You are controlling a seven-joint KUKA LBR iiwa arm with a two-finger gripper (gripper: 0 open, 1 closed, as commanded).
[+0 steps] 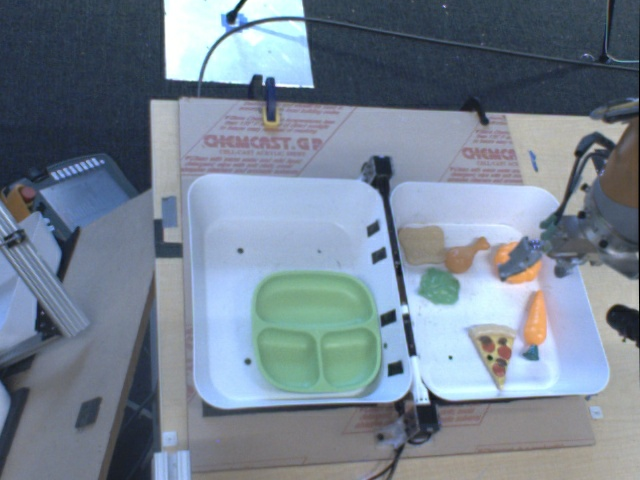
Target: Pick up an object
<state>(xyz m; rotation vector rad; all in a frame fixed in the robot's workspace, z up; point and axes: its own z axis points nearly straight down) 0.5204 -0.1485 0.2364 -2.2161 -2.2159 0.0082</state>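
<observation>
The right bin holds several toy foods. A tan toast slice lies at its far left, with an orange drumstick beside it. A green leafy piece sits below the toast. A pizza slice and a carrot lie near the front. My gripper reaches in from the right, low over a round orange piece that it partly hides. I cannot tell if it touches that piece.
The left bin holds a green divided plate near its front. A black clip strip runs between the two bins. Cardboard lies under both bins, and a grey device sits at far left.
</observation>
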